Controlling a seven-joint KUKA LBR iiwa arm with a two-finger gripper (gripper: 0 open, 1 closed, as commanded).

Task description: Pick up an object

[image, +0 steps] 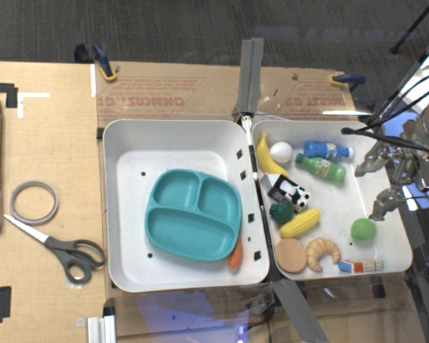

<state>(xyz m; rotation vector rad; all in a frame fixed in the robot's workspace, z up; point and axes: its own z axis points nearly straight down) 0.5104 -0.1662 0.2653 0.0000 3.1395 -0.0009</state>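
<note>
End effector (381, 183) spread wide, nothing held, above right bin (397, 252); green ball (363, 229) just beside.

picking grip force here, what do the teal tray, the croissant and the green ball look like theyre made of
Teal tray: looks like hard moulded plastic, matte to slightly glossy, one even colour with smooth rounded dividers.
Croissant: probably a plastic or rubber toy, with a uniform tan surface and soft sheen.
Green ball: smooth and evenly coloured, likely plastic or rubber; the view cannot settle which.
</note>
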